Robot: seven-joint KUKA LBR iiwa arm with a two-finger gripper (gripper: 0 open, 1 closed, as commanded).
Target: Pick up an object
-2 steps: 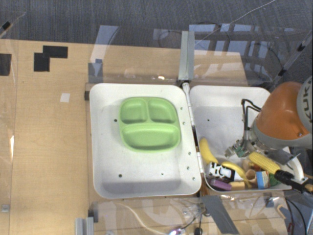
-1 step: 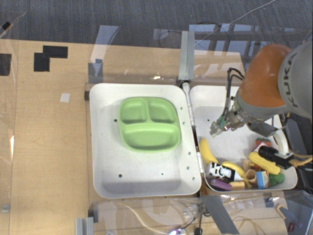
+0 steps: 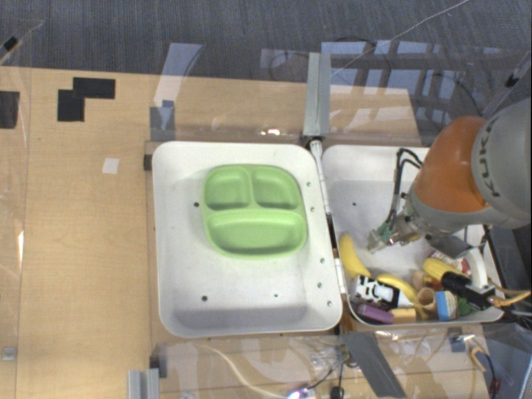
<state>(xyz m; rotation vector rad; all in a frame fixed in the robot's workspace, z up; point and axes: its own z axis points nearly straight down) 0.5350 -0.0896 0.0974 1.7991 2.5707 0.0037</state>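
Observation:
In the right bin (image 3: 357, 181), the grey arm with its orange band (image 3: 449, 173) reaches down, and its gripper (image 3: 389, 236) hangs low over the middle of the bin. A pile of small objects lies along the near edge just below it. The pile includes a yellow banana (image 3: 352, 258), a black-and-white toy (image 3: 371, 289), a purple piece (image 3: 378, 313), a yellow ridged toy (image 3: 435, 268) and a blue-and-green piece (image 3: 445, 306). The gripper stands just right of the banana's upper end. Nothing is seen held in it.
The left bin (image 3: 179, 248) holds a green divided plate (image 3: 253, 209) near its middle. A metal divider (image 3: 314, 98) runs between the bins at the back. The wooden bench (image 3: 75, 223) extends to the left. The far half of the right bin is bare white floor.

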